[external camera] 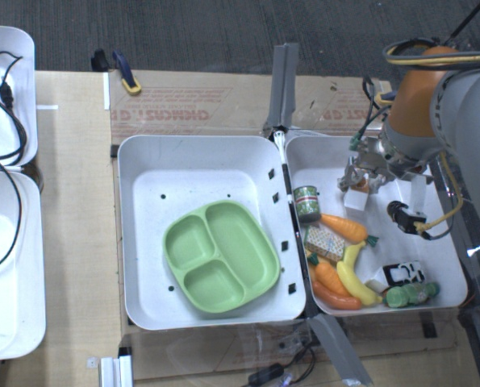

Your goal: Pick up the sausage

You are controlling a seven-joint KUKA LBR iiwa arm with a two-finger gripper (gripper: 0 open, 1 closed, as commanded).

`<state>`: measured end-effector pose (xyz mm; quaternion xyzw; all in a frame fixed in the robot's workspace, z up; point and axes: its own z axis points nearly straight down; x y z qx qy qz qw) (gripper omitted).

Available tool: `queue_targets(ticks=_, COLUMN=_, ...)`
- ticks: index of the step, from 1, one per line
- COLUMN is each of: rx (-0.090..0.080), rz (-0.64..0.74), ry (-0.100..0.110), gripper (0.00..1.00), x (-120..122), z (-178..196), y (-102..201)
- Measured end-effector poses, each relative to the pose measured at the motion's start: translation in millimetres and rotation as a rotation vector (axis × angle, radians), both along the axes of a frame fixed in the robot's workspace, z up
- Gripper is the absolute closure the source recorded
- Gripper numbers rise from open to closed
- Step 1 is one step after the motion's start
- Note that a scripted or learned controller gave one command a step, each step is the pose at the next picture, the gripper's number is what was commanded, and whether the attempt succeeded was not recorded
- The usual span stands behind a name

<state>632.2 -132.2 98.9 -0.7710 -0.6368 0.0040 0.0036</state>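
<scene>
Camera view, near to far. Right bin: toy food is clustered at 7 to 8 o'clock. The sausage, reddish-orange, lies nearest against the front-left wall, touching a small carrot and a banana. A green item, possibly a vegetable, sits at 5 o'clock beside a black-and-white box. Further back are a cracker-like block, a larger carrot and a green-lidded can. Left bin holds a green divided plate. Gripper hangs at 12 o'clock over the right bin, well apart from the sausage; finger spread cannot be told.
</scene>
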Motion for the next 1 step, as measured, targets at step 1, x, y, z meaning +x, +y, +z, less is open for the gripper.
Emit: queue_targets(ticks=1, rx=-0.001, rz=0.0, ry=-0.007, gripper=0.0, x=1.8, z=1.4, y=-0.1)
